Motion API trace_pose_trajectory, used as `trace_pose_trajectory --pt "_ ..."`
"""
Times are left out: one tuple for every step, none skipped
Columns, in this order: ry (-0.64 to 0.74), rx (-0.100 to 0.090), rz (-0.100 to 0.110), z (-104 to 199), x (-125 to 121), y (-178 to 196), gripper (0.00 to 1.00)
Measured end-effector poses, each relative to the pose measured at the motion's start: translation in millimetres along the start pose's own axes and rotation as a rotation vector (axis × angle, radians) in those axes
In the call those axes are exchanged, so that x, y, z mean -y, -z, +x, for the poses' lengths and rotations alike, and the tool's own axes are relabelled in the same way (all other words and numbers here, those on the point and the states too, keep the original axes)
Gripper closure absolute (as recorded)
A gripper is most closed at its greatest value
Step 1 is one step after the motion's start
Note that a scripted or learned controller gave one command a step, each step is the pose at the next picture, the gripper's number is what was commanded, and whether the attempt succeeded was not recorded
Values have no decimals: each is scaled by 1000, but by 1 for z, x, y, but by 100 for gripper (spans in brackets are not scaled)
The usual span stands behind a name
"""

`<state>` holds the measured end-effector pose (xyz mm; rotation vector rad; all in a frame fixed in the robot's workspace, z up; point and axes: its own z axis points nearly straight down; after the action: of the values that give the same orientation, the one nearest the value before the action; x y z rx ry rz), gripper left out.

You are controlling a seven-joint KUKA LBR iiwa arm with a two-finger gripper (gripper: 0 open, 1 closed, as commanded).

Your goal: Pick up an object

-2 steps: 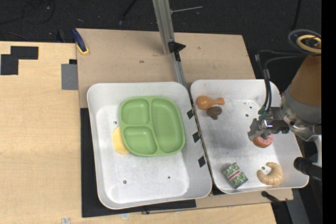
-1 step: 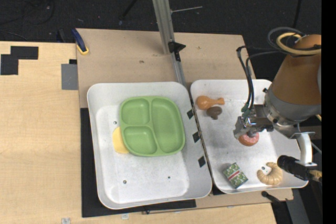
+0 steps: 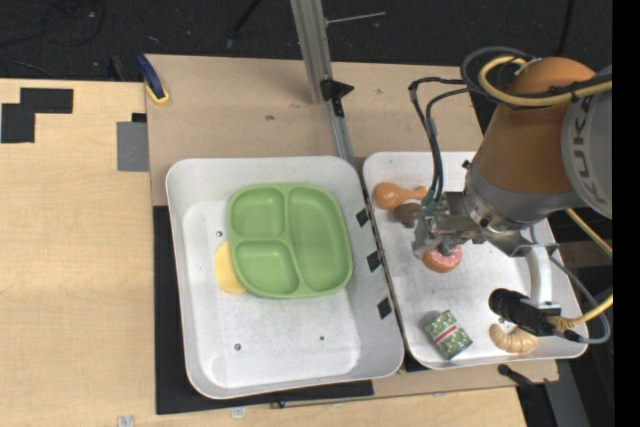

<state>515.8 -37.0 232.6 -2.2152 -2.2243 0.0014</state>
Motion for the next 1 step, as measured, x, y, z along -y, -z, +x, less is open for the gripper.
trace_pose_trajectory --pt "1 0 0 43 -5 1 100"
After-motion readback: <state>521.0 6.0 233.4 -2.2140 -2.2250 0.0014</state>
